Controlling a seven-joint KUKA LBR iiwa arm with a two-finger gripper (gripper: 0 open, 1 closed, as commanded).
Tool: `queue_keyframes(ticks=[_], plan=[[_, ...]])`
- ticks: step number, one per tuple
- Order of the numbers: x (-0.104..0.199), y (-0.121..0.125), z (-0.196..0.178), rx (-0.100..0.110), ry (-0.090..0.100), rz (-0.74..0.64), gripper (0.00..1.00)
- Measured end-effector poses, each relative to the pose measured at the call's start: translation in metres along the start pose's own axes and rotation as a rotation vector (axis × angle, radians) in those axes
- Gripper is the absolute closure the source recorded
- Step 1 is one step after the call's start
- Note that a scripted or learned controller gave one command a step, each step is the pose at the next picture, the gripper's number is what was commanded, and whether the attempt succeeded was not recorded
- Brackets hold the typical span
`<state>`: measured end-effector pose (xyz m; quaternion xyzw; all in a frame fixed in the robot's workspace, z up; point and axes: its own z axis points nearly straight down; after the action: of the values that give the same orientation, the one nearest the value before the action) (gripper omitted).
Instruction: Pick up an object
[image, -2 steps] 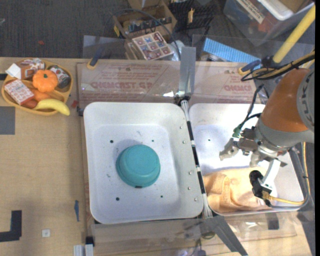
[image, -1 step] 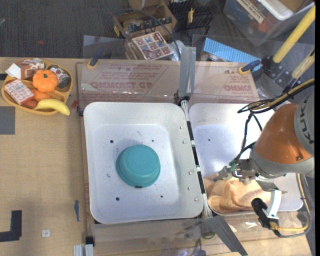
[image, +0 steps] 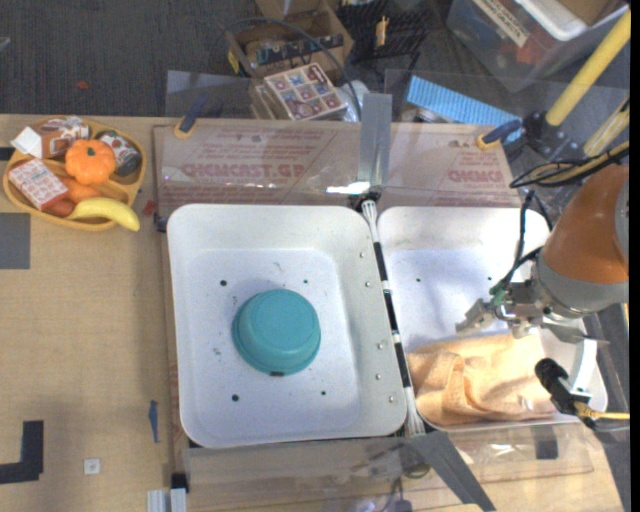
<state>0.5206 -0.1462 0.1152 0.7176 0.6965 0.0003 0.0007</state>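
Note:
A teal bowl (image: 277, 331) lies upside down in the middle of the left bin (image: 200, 240). A crumpled tan cloth (image: 470, 385) fills the front of the right bin (image: 430, 240). My gripper (image: 510, 318) hangs over the right bin, just above the cloth's back edge, on the grey arm with the orange band (image: 590, 245) that reaches in from the right. The gripper's body and cables cover the space between the tips, and I see nothing held there.
A yellow dish (image: 70, 175) with a small pumpkin, a banana and toy food sits on the bench at the far left. Clear plastic panels stand behind both bins. Boxes and clutter lie beyond them. A black cable loops down beside the arm.

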Motion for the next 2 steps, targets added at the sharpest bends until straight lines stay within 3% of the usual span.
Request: queue_keyframes(ticks=[1,2], plan=[[0.013,-0.038,0.026,-0.012,-0.003,-0.173,0.0],[0.011,-0.037,0.015,-0.017,-0.003,-0.168,1.0]])
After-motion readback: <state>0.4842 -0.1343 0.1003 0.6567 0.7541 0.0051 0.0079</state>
